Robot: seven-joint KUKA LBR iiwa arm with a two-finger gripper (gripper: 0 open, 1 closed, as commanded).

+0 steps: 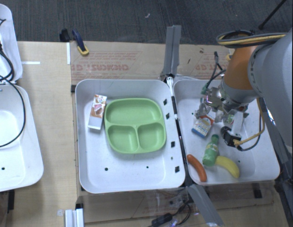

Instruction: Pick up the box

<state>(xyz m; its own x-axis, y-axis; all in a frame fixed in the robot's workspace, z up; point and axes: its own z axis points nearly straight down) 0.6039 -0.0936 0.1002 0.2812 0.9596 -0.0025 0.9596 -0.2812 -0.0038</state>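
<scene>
I see the arm (pixel 260 65) reaching in from the right of the frame, grey with its orange band, bent down over the right bin (pixel 264 171). The gripper (pixel 206 113) sits low in the upper left part of that bin, right above a small carton (pixel 202 126) with a blue and white face. The carton lies just under the fingertips, tilted, but I cannot tell whether the fingers are actually closed on it or merely touching it; the metal parts blur together there.

Lower in the same bin I see a green bottle (pixel 211 150) lying at a slant, a yellow banana (pixel 228 166) just to its right, and an orange-red sausage (pixel 197 167) near the bin's lower left corner.

In the left bin (pixel 85 169), a green divided plate (pixel 135 125) fills the middle. A second box (pixel 97 111), white with a brownish picture, lies flat along the plate's left edge, close beside it, well apart from the gripper.

A black cable (pixel 241 143) loops below the wrist.
</scene>
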